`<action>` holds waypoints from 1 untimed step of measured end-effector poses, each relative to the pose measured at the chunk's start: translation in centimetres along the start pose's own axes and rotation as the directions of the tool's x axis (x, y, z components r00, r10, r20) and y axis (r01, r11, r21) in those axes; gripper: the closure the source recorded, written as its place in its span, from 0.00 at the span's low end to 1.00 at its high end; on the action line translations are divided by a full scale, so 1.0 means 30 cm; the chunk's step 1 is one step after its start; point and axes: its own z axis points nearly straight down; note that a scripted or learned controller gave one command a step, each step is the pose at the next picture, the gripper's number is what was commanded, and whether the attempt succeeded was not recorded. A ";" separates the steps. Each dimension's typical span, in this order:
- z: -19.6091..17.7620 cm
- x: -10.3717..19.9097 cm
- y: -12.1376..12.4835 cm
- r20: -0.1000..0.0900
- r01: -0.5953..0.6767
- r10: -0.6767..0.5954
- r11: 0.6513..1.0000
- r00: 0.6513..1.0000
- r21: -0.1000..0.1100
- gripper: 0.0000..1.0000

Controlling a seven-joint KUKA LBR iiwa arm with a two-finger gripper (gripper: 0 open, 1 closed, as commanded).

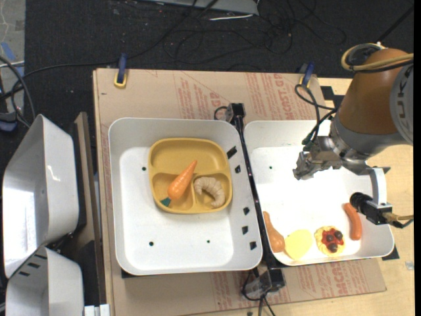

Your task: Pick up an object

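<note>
jaws [306,168]: grip state cannot tell, over right bin [276,137] | food along near edge | centre floor bare

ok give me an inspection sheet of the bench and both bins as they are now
surface: left bin and right bin side by side on a board.
job's things: yellow plate holding carrot and shrimp in left bin; chicken leg, yellow round, tart, sausage along right bin's near edge.
clutter: nothing seen.
grippers: gripper above right bin, nothing held.
cables: on dark floor beyond.
surroundings: white tubs at left.
</note>
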 end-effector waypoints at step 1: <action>-0.056 0.000 0.003 0.000 0.000 0.000 1.000 1.000 0.002 1.00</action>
